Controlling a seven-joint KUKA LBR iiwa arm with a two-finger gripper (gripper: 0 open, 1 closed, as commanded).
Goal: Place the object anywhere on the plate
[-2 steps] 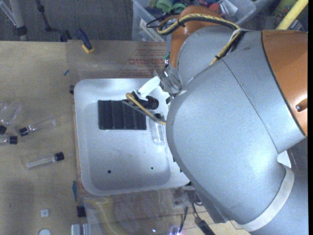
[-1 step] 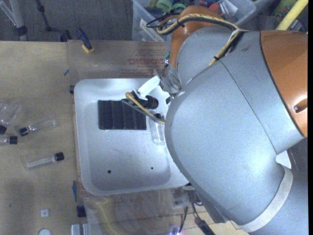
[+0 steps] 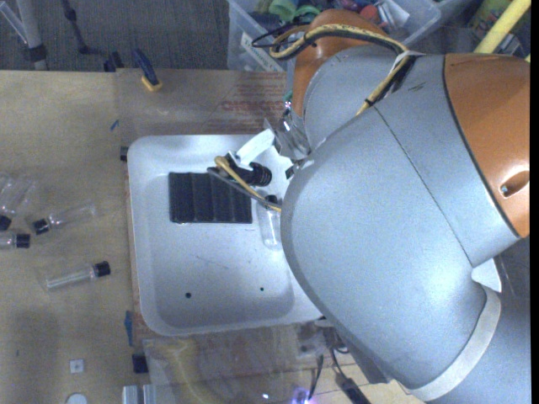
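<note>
A flat black ribbed rectangle (image 3: 210,198) lies in the upper part of the white bin (image 3: 160,293), its long side running left to right. My gripper (image 3: 269,222) reaches down into the same bin just past the rectangle's right end, close to its lower right corner. The big grey arm (image 3: 396,225) with its orange band covers the right side of the bin and everything beyond it, and hides whatever lies under the gripper.
Several clear vials with black caps (image 3: 77,273) lie on the wooden bench left of the bin. A clear tub of colourful toys (image 3: 328,2) stands at the back. Two small dark specks (image 3: 188,294) dot the bin floor near its front.
</note>
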